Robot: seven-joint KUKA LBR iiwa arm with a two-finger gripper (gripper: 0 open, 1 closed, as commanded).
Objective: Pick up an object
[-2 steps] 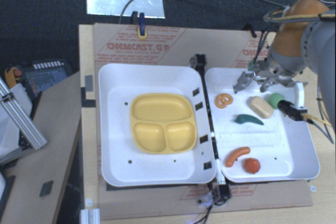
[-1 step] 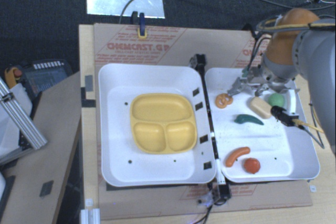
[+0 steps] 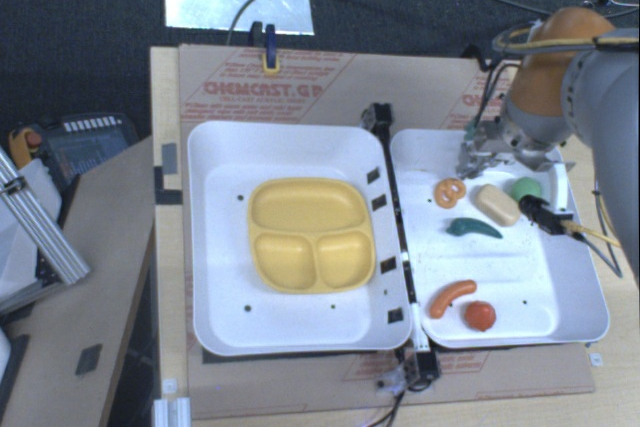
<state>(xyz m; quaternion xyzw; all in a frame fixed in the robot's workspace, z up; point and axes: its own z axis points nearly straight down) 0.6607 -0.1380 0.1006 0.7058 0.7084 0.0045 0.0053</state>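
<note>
My gripper [image 3: 474, 161] hangs low over the back of the right bin [image 3: 575, 310]. Just in front of it lies an orange ring-shaped pretzel [image 3: 450, 192]. A beige bread-like block [image 3: 496, 204] rests to the right of the ring, with a green round piece [image 3: 526, 187] behind it. Toward the middle of the bin is a dark teal pepper [image 3: 474, 228]. An orange sausage [image 3: 452, 296] and a red tomato [image 3: 480, 315] lie near the bin's front edge. Nothing shows as held.
The left bin [image 3: 215, 215] holds a yellow divided plate [image 3: 309, 234]. A black divider with clips [image 3: 390, 215] runs between the two bins. The grey arm with its orange band [image 3: 560, 65] reaches in over the right bin's back right corner.
</note>
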